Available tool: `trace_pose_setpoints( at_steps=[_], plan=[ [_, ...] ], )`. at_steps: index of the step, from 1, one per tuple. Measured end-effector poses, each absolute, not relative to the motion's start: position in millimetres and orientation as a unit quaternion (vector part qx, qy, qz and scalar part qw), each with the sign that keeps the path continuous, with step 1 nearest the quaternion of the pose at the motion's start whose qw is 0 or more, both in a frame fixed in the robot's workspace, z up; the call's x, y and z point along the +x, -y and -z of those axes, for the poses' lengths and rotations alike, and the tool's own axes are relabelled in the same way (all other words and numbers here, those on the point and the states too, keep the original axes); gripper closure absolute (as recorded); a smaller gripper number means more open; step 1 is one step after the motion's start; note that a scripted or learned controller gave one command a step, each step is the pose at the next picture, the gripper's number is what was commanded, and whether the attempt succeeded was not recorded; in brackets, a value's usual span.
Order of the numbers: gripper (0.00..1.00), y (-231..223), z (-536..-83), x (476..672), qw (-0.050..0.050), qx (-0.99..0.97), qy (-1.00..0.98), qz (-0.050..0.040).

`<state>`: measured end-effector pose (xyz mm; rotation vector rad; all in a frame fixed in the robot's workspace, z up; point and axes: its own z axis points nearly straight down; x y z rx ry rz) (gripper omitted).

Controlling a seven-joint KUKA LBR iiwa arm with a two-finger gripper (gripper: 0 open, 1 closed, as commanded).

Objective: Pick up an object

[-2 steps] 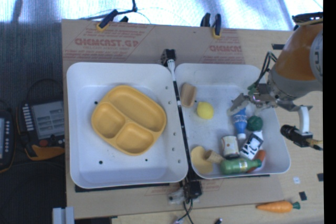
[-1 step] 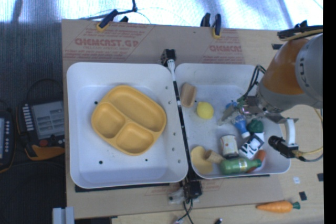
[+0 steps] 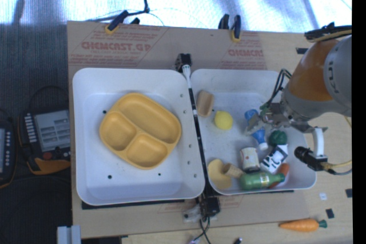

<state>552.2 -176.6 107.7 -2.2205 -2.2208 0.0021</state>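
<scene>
Near edge of right bin (image 3: 303,184): green bottle (image 3: 260,181), can (image 3: 249,158), black-and-white card (image 3: 275,158); farther in, yellow ball (image 3: 223,120), blue pieces (image 3: 258,137). Gripper (image 3: 269,118) low above blue pieces; fingers' state impossible to tell. Left bin (image 3: 86,180) with yellow tray (image 3: 140,130).

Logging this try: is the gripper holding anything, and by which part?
It cannot be told: the gripper is down among the small blue pieces in the right bin.
</scene>
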Motion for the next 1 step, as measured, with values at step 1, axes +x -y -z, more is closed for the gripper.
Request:
trace_pose_setpoints(
  at_steps=[1],
  plan=[
    [1.0, 118.4, -253.2, 551.8, -0.001, -0.707, 0.708, 0.0]
  ],
)
